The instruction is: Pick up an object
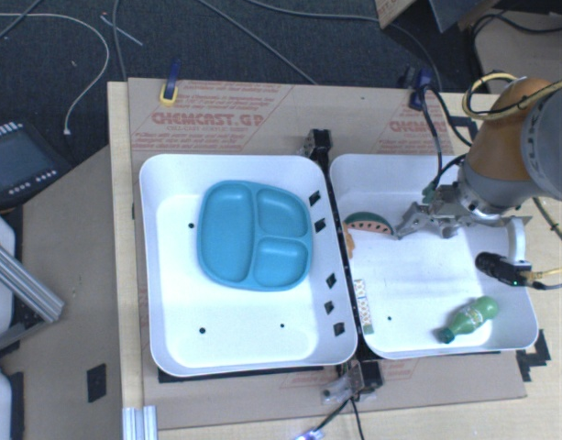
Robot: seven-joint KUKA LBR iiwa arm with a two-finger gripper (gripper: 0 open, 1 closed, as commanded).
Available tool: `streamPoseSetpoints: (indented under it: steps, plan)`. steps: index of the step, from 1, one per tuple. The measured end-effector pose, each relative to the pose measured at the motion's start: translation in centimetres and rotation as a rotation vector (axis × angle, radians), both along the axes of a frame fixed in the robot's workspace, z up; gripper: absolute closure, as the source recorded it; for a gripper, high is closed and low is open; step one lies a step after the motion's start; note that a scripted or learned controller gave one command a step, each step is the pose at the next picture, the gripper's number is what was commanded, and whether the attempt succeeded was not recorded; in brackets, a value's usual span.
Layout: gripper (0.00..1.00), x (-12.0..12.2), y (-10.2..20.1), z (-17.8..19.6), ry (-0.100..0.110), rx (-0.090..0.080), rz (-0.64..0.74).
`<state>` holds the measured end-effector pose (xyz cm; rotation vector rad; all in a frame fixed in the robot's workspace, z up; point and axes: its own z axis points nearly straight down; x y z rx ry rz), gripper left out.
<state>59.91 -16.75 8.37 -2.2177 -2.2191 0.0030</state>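
Gripper (425, 220) sits mid-right of frame, over right bin (391, 177); can't tell its state. Watermelon slice (368, 225) lies just left of it, green bottle (468, 319) lower right. Risk: slice lies flat near the wall, grasp may slip.

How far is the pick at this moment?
Nothing is lifted yet. The gripper hangs over the right bin near the watermelon slice. The green bottle lies in that bin's near corner. Grasping and lifting remain.
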Motion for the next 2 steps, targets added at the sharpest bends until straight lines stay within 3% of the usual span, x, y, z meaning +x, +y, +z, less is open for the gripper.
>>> streamPoseSetpoints:
  steps: [1, 2]
  plan:
    - [1.0, 0.1, 0.0, 1.3, -0.005, 0.0, 0.0]
    - [1.0, -0.6, 0.3, 6.3, -0.01, -0.003, 0.0]
